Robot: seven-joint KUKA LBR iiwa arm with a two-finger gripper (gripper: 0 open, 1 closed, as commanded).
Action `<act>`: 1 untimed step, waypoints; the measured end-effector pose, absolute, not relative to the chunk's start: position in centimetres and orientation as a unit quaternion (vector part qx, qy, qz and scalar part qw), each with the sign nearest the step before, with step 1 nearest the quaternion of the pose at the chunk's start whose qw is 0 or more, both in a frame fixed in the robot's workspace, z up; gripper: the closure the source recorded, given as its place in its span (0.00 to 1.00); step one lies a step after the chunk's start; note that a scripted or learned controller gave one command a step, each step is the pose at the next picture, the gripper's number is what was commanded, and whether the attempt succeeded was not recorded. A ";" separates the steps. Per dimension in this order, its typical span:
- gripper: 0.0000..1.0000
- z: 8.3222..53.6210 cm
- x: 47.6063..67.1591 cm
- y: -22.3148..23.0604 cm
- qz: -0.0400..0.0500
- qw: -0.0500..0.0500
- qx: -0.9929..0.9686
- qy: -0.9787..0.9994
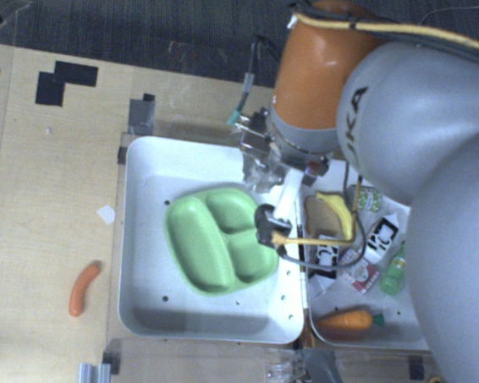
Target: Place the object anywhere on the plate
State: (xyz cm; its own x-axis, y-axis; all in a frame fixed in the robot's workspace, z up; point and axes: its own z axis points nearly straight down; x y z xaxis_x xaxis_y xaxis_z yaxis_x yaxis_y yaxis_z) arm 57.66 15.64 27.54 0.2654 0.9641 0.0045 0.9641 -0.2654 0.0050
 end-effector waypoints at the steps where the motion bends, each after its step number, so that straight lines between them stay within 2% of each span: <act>1: 1.00 19.6 53.4 16.0 0.000 0.000 0.792 0.610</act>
